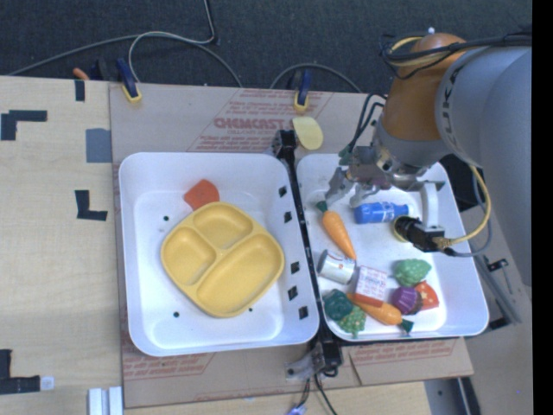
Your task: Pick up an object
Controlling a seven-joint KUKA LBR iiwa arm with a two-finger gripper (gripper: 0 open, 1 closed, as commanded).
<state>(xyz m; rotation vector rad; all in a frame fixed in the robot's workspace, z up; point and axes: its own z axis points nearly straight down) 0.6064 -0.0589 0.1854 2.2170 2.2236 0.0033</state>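
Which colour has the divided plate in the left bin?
Yellow; the divided plate shows clearly in the camera view.

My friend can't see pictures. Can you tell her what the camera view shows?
A grey and orange robot arm reaches over the right bin, which holds a toy carrot, a blue bottle and other small toys. The left bin holds a yellow plate.

Even bright light, soft shadows, slightly grainy
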